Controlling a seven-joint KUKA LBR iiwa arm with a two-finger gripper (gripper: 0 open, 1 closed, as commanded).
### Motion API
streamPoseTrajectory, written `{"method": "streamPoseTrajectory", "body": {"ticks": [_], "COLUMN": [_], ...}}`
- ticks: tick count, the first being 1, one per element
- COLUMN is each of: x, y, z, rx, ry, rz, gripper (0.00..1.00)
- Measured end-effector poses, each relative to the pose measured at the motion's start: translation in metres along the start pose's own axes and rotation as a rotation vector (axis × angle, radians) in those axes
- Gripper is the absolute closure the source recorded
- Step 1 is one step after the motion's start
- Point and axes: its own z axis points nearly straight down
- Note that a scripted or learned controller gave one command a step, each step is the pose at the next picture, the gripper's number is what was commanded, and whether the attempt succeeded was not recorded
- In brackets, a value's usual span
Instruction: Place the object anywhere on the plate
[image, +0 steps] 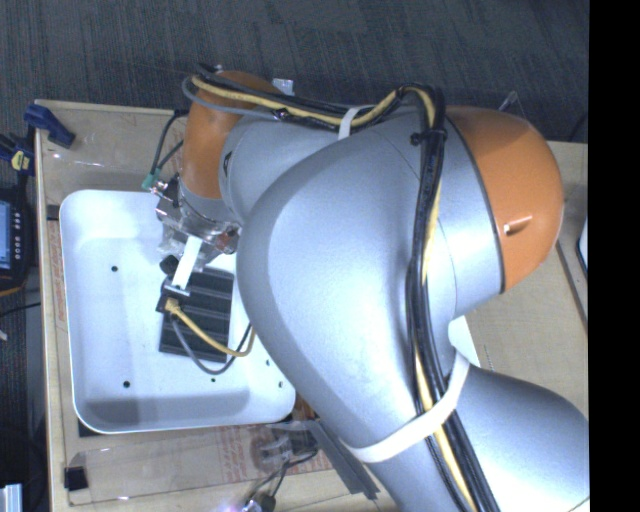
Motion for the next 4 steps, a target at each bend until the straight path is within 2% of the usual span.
{"method": "streamPoseTrajectory", "body": {"ticks": [1, 2, 3, 4], "x": [-0.083, -0.162, -0.087, -0.087], "y": [0.035, -0.043, -0.004, -0.004], "z": [-0.08, -0.078, -0.079, -0.079], "rx": [-0.002, -0.002, -0.002, -0.001], "ry": [0.005, 0.002, 0.004, 0.004], "rz": [0.477, 0.432, 0.61, 0.611], "gripper": [1.0, 1.0, 1.0, 0.0]}}
